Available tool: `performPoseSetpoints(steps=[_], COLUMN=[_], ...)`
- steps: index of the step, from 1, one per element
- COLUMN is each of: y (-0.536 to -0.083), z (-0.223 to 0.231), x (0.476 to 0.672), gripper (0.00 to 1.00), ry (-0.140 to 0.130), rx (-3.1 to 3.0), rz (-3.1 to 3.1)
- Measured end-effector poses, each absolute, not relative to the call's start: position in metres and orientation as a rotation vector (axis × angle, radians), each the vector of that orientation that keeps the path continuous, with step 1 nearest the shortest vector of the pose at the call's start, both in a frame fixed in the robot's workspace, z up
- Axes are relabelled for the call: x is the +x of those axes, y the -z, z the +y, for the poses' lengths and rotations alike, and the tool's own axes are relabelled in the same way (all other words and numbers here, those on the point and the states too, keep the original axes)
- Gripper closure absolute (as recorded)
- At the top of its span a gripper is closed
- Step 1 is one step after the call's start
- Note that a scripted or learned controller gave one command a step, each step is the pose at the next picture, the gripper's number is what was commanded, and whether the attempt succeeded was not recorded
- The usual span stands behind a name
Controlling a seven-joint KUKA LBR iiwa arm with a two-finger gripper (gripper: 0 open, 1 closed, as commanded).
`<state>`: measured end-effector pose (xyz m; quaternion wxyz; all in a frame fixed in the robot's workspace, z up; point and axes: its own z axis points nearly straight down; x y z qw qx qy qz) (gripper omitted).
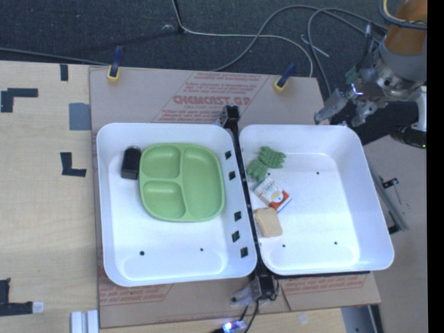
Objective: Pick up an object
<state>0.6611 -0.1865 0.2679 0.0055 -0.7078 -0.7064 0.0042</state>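
Far off to my claw's left and lower down, in the left bin (111, 255), a small black block (130, 163) lies touching the rim of a green divided plate (183, 182). The block looks stiff and compact, probably easy to pinch across its short sides. The plate seems rigid but wide and shallow, so I judge its rim would be the only hold.

Nearer to me, though still left of and below my claw, three small things line the left wall of the right bin (347, 255). A green leafy toy (266, 161) is the nearest, likely soft and light; I would close on its bunched middle. Just beyond it lies a white and orange packet (272, 193), thin and probably slippery, best taken across its narrow width. Farthest sits a tan block (268, 222), which looks light and firm, with flat sides to grip.

My claw (345, 107) hangs outside the right bin, above its far right corner, holding nothing. Its fingers look spread apart.
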Motion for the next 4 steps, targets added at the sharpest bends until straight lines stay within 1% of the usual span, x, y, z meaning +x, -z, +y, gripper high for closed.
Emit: performPoseSetpoints(steps=[1,2,3,4], y=[-0.276,-0.231,-0.166,-0.122], z=[-0.186,-0.181,-0.180,-0.182], x=[0.663,0.667,0.661,0.663], gripper=[0.00,0.00,0.00,0.00], ry=[-0.002,-0.007,-0.010,-0.008], rx=[-2.220,-2.217,-2.217,-2.218], rz=[-2.223,-2.221,-2.219,-2.222])
